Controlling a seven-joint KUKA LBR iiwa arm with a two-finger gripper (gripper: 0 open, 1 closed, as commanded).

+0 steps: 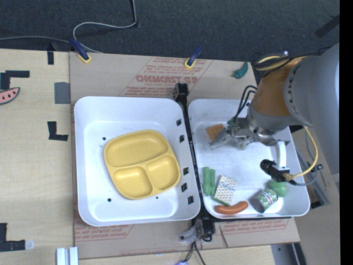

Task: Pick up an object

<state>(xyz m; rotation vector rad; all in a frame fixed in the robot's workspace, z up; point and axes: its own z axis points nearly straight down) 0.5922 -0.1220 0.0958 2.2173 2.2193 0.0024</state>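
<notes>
Lowest in the right-hand shallow white bin (201, 148), nearest the lens, lie a red-orange sausage-shaped toy (231, 207), a small green tin can (267, 199), a patterned white packet (225, 189) and a green pod-shaped piece (208, 181). Higher up, a small orange-brown block (215, 131) sits at the tip of the tool (223, 137), touching or just beside it; whether the tool is apart, together or clamped on the block I cannot tell. Judged from here, a block reached only at its edge could slip free or get nudged toward the bin's wall, while the yellow three-compartment plastic plate (142, 163) in the left white bin (88, 148) lies well apart, out of harm
</notes>
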